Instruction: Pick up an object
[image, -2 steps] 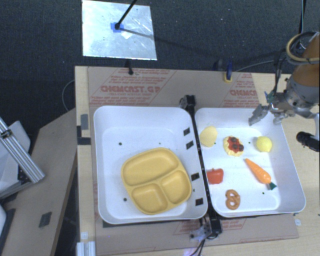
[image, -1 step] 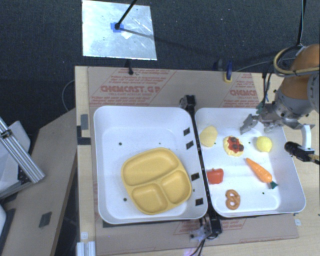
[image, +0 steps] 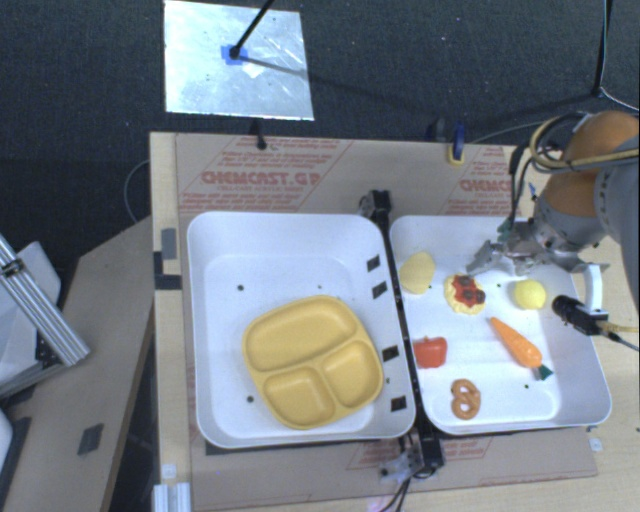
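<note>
Left bin (image: 215, 300): a yellow divided tray (image: 313, 358) fills the near middle; bare floor runs along the far wall and the left side.
Right bin (image: 580, 400): crowded in the middle.
Obstacles there: pale yellow piece (image: 417, 271), pizza slice (image: 465, 294), lemon (image: 530, 294), carrot (image: 516, 344), red pepper (image: 430, 351), pretzel (image: 464, 397).
Gaps: open floor between pretzel and carrot, and at the near right corner.
Far right: the arm (image: 590, 190) and gripper (image: 520, 255) hang over the far edge.
Divider: black clips (image: 380, 290) line the shared wall.

Arm (image: 600, 170) cut off at right edge; jaws' state unclear against bin (image: 580, 400)
</note>
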